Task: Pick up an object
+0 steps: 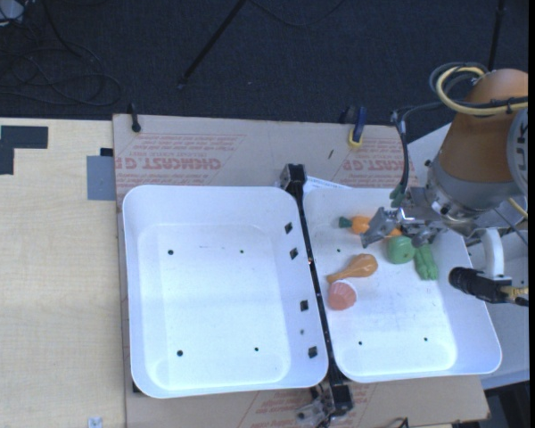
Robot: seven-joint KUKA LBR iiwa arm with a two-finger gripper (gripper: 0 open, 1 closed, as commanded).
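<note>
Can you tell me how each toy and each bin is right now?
left bin: flat on the bench, white.
right bin: flat, with toys inside.
orange gourd toy: lying on its side.
pink round toy: resting just below the gourd.
carrot toy: lying beside the gripper.
green toys: lying below the gripper.
gripper: low over the right bin.

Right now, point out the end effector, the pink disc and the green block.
end effector (394,224), camera view, between fingertips
pink disc (342,297), camera view, its middle
green block (425,262), camera view, its middle
</note>
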